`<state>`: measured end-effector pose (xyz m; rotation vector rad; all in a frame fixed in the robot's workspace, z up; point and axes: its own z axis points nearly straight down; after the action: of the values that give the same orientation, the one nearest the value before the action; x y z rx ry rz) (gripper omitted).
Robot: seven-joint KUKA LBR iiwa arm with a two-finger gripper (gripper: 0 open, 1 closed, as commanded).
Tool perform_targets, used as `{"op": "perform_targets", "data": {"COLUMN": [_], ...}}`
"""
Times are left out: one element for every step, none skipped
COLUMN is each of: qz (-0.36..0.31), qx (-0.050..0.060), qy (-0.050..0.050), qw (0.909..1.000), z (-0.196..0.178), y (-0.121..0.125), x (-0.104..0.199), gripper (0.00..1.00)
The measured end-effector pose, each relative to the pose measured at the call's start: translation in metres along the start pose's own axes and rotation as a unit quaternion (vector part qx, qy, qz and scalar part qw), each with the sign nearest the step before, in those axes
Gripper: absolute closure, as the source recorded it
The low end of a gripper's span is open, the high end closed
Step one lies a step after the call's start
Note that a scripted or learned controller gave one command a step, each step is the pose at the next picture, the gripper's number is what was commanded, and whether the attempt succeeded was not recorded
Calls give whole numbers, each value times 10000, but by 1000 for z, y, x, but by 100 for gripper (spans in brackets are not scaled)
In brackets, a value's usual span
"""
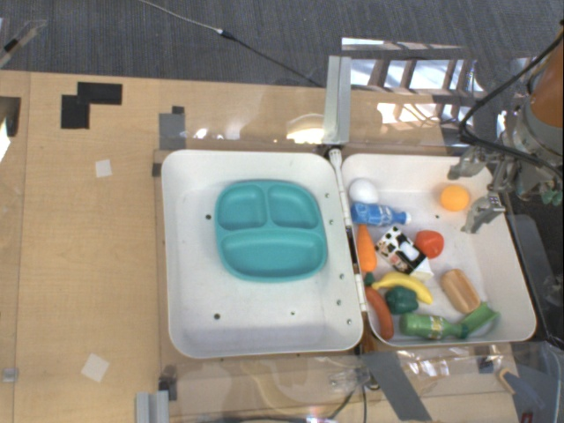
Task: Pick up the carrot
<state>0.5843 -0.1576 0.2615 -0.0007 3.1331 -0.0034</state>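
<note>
Carrot (pixel 365 248) against right bin's (pixel 520 271) left wall, no legible labels, jaws spread apart, ungripping.

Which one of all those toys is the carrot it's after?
Look in the right bin, along its left wall beside the divider. The carrot is the slim orange stick lying lengthwise there, below the blue bottle; the orange ball is round, not long.

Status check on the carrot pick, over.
Gripper open, high at right bin's far right edge, holding nothing. Carrot lies along the bin's left wall, untouched. Blue bottle, cow toy, banana crowd it.
</note>
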Motion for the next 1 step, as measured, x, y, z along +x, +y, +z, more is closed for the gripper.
{"op": "perform_targets", "data": {"qz": [-136], "qx": [-9], "qy": [28], "qw": [9999], "z": [64], "y": [-47], "x": [-11], "gripper": [0]}}
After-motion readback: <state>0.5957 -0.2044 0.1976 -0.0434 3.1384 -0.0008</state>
